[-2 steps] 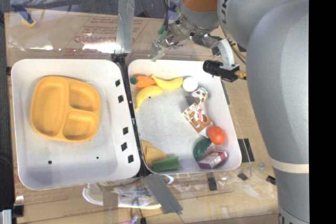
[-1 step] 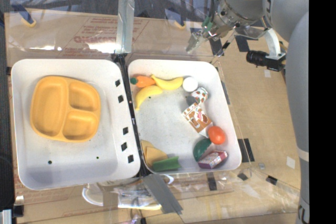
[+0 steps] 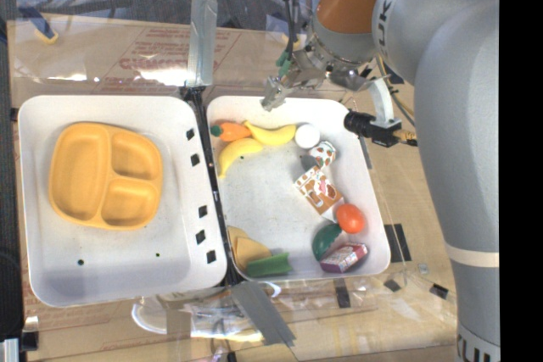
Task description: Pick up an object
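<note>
Hovering fingers (image 3: 273,94) above right bin (image 3: 280,208) rim | state: unclear | arm (image 3: 441,21) lettering: "KU"

A yellow sectioned tray (image 3: 105,175) lies in the left white bin (image 3: 110,267), toward its upper left. A strip of grey tape (image 3: 202,38) runs up from the seam between the bins at the top centre. The bench (image 3: 102,55) is covered in brown cardboard under clear plastic, with more tape and crumpled plastic along the lower edge.
</note>
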Controlling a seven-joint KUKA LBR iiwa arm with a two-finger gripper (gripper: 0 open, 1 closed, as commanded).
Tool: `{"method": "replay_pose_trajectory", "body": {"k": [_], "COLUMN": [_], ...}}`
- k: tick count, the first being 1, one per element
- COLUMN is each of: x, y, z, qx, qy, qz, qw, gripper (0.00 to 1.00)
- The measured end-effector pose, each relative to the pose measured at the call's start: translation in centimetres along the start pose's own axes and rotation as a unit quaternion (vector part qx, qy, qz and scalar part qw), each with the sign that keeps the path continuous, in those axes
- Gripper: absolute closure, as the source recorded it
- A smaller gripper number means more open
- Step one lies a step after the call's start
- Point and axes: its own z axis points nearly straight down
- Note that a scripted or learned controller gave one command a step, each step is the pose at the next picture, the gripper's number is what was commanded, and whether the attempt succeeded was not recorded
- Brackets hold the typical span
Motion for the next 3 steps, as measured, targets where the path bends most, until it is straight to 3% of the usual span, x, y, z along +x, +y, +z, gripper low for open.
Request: {"method": "replay_pose_trajectory", "body": {"k": [1,2,3], "x": [-12.3,-6.1,-0.9], "y": [-2.8,-0.8,0.7], "z": [2.9,-2.0,-3.9], "qx": [-0.003,-0.005,-0.004], "qy": [-0.003,-0.003,-0.002], "qz": [-0.129,-0.08,-0.021], "qw": [0.9916,0.9968,0.9998], "gripper": [1.0,1.0,1.0]}}
